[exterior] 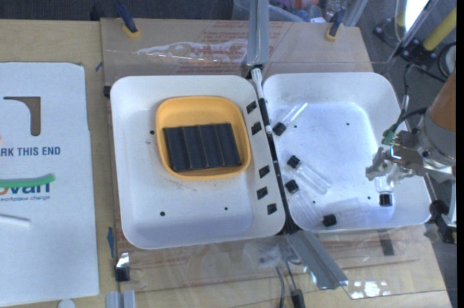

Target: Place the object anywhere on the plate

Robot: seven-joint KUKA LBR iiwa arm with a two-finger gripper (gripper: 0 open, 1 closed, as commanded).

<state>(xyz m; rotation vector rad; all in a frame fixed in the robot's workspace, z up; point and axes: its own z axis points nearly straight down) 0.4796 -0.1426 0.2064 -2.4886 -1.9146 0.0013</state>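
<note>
While my pincer [386, 170] hangs low at the right bin's [341, 93] right edge, I can't tell its state or whether it holds anything. Judged next: carry well left, over the divider. Farther off, the yellow plate [201, 109] already bears a dark ridged block [202, 146].

A square plastic plate [203, 136] of warm yellow-orange sits in the shallow white left bin [138, 212]. On it lies a flat rectangular object [201, 147], dark charcoal grey, crossed by thin darker lines into parallel strips. The shallow white right bin [341, 118] has small black square marks scattered on its floor. A row of black clips [259, 151] runs along the seam between the bins. The metal hand [395, 169] is silvery grey with a touch of green at its wires. The wooden bench [51, 38] is pale tan.
</note>
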